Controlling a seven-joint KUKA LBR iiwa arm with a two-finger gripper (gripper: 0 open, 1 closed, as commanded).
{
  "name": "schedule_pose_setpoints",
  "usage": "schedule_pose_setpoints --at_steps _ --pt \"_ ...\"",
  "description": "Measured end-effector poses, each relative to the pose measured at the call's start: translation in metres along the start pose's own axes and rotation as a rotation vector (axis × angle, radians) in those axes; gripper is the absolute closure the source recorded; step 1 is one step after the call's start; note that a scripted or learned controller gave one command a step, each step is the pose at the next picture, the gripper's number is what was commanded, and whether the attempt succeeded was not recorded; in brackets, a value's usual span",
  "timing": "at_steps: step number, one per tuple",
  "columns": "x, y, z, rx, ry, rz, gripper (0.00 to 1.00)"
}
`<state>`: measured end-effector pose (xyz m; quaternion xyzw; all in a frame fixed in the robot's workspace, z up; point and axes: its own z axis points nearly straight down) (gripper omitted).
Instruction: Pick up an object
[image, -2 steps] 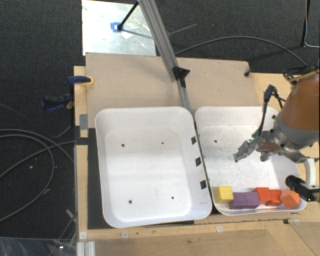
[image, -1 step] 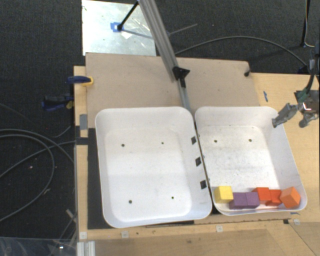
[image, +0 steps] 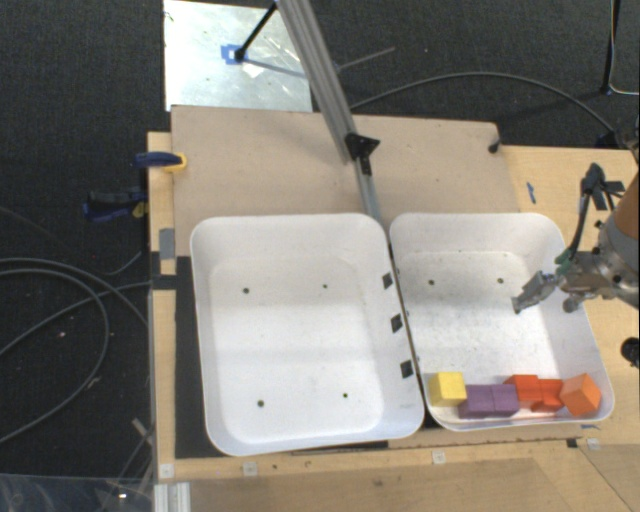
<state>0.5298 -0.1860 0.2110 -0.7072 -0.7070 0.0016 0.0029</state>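
Along the front wall of the right bin (image: 470, 245) lies a row of blocks: a yellow block (image: 447, 387), a purple block (image: 489, 400), a red-orange block (image: 535, 391) and an orange block (image: 581, 394). My gripper (image: 550, 298) hangs over the right side of this bin, above and behind the blocks. It is open, with one finger (image: 529, 293) pointing left and nothing between the two. The arm comes in from the right edge.
The left bin (image: 215, 240) sits beside the right one, the two joined by black clips (image: 396, 323). A grey metal pole (image: 335, 100) slants down from the top to the bins' shared back corner. Cables lie on the floor to the left.
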Motion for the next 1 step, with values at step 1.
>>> schedule_pose_setpoints --at_steps 1 --pt "-0.0188 0.0713 0.0569 -0.01 -0.004 -0.006 0.0"
